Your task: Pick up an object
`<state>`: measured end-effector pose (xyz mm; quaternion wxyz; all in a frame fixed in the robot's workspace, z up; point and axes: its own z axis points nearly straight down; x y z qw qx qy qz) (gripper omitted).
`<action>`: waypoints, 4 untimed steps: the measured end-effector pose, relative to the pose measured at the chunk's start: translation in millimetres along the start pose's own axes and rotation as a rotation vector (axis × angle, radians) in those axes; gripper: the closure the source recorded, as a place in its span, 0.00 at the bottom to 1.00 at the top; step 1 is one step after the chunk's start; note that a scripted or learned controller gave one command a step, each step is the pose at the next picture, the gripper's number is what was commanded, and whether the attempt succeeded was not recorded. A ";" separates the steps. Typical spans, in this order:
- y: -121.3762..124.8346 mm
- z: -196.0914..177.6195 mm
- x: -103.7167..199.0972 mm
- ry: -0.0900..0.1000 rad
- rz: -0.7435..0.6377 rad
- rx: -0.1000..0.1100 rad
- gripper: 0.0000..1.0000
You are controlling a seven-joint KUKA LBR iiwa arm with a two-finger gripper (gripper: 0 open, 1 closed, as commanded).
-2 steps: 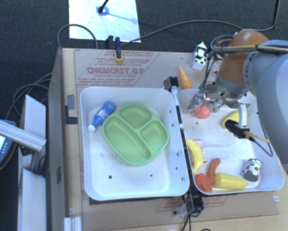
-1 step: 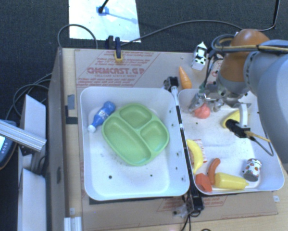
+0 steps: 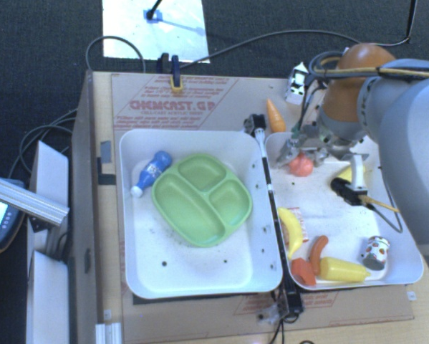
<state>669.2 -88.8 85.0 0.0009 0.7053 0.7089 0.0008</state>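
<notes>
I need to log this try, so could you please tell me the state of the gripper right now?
Gripper: low in the right bin, just above a pinkish-red toy; open or closed cannot be told.

Only readable thing here is the red print on the brown cardboard sheet (image 3: 193, 95) under the bins: big letters that look like "CHEMCAST GP". The smaller red lines above and below it are too blurry to read.
</notes>
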 end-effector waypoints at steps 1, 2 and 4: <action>0.0 -0.4 -8.6 -0.001 0.004 -0.001 0.00; 0.0 0.1 5.5 0.000 0.000 0.000 0.00; -32.1 -100.8 48.0 0.001 0.000 -0.002 1.00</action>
